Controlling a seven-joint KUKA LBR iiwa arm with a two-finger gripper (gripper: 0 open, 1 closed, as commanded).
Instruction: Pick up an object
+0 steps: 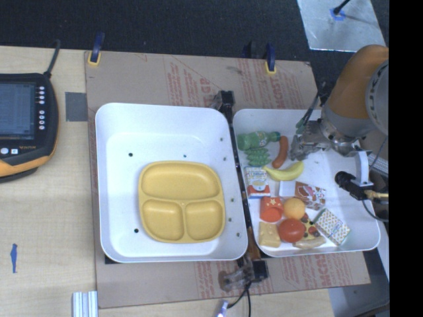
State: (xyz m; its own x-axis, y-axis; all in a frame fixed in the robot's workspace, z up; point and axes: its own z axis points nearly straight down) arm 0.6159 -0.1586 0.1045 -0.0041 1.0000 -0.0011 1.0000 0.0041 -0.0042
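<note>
Two shallow white bins sit side by side, toy food heaped in the right one, where the gripper hovers over the curved yellow plastic banana, seemingly lined up to descend.

We see the KUKA iiwa arm entering from the right edge of the camera view, its broad orange band uppermost and the grey wrist housing just below it. From that housing the wrist slants down and to the left, ending in the two-finger gripper, a dark metallic assembly pointing downward. A black cable loops from the wrist to the right of the gripper, beside a white bracket. We cannot resolve the fingertips well enough to judge their spacing, nor whether anything lies between them.
</note>
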